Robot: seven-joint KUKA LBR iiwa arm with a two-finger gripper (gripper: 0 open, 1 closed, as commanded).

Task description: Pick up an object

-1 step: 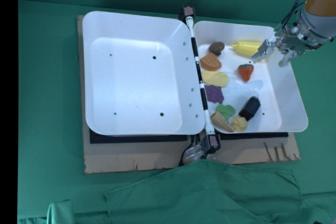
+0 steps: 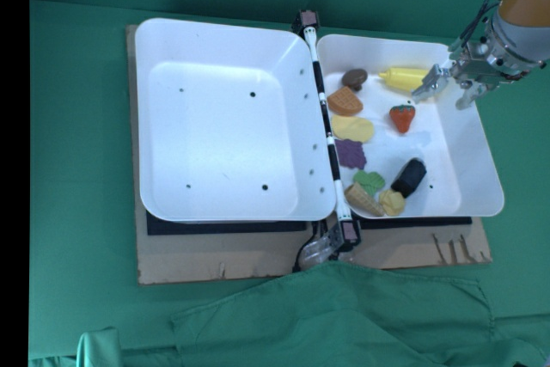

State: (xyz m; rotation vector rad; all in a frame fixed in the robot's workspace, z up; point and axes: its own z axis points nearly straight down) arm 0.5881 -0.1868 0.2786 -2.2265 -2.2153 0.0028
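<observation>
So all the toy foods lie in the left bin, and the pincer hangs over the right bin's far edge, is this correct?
Not quite: the camera view shows the toy foods in the right bin, not the left bin. The pincer does hang over the right bin's far edge.

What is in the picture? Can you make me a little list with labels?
arm: reaches in from the right, gripper open above the right bin, holding nothing
left bin: white, shallow, beside the right bin
toys in right bin: corn, strawberry, brown lump, orange piece, yellow piece, purple grapes, eggplant, green piece, cone
nearest toy to gripper: corn
under the bins: cardboard on green cloth
</observation>
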